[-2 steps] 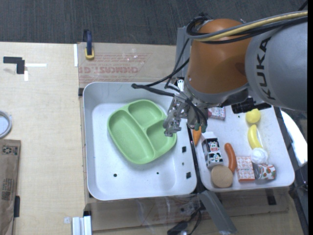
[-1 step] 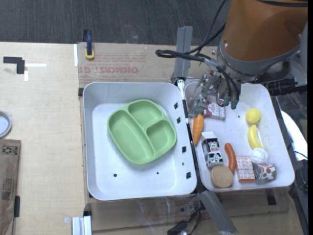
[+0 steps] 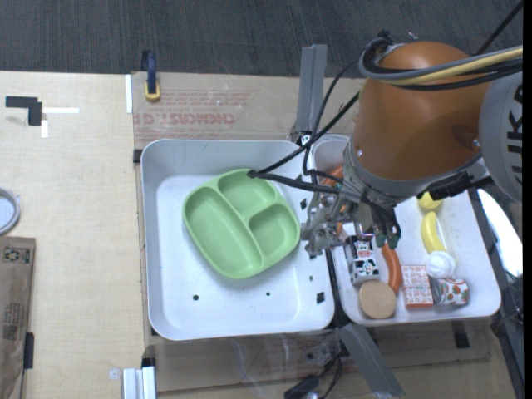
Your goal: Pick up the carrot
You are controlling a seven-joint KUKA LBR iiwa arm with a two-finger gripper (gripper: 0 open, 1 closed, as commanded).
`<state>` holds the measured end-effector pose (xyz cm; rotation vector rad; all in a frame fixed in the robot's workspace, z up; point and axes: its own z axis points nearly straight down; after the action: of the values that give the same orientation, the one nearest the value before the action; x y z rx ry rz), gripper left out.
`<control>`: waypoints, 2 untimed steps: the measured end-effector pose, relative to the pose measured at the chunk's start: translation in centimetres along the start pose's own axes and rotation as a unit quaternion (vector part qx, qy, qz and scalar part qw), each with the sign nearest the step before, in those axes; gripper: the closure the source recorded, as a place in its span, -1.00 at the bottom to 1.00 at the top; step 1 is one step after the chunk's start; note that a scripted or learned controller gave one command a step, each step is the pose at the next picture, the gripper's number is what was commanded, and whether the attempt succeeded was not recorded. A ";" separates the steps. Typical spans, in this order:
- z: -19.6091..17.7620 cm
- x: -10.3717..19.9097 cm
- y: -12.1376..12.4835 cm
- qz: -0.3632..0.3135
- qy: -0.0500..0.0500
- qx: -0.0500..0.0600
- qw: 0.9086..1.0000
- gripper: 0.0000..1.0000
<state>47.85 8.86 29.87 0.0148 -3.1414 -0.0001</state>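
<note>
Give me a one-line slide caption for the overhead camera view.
KUKA arm reaching over two white bins: green divided plate in the left bin, toy foods including a banana in the right bin.

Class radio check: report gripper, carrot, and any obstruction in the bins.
Gripper over bin divider, grip unclear. Carrot in right bin, untouched. Milk carton beside it.

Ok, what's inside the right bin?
In the right bin: banana, carrot, cookie, a cow-print carton, two small boxes. The arm covers its upper left part.
</note>
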 end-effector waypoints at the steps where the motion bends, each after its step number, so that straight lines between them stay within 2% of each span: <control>1: 6.5 -6.3 1.1 -0.316 -0.001 -0.001 0.949 1.00; 2: 5.6 -6.4 1.1 -0.314 -0.003 -0.002 0.949 1.00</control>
<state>54.23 9.99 24.27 1.0019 -2.9833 -0.0054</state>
